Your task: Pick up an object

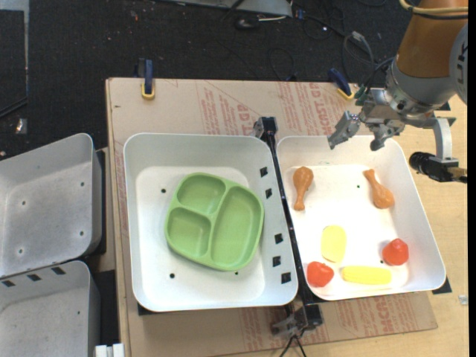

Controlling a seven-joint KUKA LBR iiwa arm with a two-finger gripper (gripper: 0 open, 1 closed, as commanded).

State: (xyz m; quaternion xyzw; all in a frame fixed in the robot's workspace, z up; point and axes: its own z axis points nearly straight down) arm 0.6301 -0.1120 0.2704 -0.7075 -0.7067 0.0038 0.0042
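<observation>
My gripper (358, 134) hangs open above the far edge of the right bin (424, 222), with nothing between its fingers. Below it in that bin lie two orange drumsticks, one at the left (301, 185) and one at the right (379, 189). Nearer the front are a yellow oval piece (333, 242), a long yellow piece (365, 275) and two red tomato-like balls (320, 274) (396, 252). The left bin (141, 222) holds a green divided plate (215, 221).
Both bins rest on a cardboard sheet (216, 103) clamped to the bench. White bin lids (44, 199) lie at the far left. A black divider (279, 199) runs between the bins. Cables cross the dark floor behind.
</observation>
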